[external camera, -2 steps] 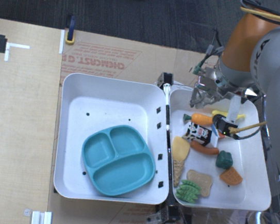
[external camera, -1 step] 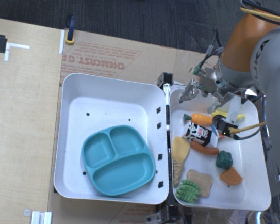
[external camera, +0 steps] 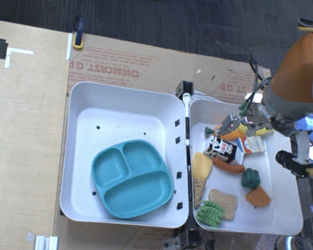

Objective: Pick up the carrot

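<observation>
The carrot (external camera: 232, 135) is a small orange piece lying in the upper middle of the right bin (external camera: 285, 219), partly hidden by the gripper. The gripper (external camera: 230, 125) hangs from the grey and orange arm (external camera: 306, 62) that reaches in from the upper right. It sits right over the carrot's upper end, at or very near it. Its tip is too cluttered and small for me to say if anything is held.
Around the carrot lie a black-and-white carton (external camera: 221, 149), a red sausage (external camera: 229, 167), a white packet (external camera: 254, 144), a green piece (external camera: 251, 177), an orange wedge (external camera: 258, 197), a bread slice (external camera: 224, 201), green pods (external camera: 210, 213) and a yellow cone (external camera: 201, 170). The left bin (external camera: 87, 117) holds a teal divided plate (external camera: 132, 177).
</observation>
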Tool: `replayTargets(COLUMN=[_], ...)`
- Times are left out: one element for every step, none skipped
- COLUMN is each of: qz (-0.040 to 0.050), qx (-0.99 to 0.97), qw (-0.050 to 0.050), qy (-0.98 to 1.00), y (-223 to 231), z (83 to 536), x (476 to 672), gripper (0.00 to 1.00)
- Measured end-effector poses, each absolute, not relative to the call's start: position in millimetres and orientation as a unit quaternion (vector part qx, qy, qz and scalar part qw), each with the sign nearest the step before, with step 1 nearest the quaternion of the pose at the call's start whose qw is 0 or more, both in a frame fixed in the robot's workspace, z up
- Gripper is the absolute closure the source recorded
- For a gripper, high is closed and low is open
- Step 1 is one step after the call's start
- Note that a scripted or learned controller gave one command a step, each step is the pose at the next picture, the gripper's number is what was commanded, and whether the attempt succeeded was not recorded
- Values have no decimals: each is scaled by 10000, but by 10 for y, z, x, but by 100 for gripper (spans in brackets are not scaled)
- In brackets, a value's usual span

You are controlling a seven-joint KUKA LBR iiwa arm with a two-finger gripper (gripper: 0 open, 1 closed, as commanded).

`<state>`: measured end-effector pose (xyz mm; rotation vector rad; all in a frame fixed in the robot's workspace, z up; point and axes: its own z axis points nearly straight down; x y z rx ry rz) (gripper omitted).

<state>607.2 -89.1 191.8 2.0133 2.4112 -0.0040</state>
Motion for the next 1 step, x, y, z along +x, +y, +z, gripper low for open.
replayTargets(qz=[-3], qx=[6443], qw=[17], qy=[7647], y=[-1011], z=[924], x=[6584], gripper=[0])
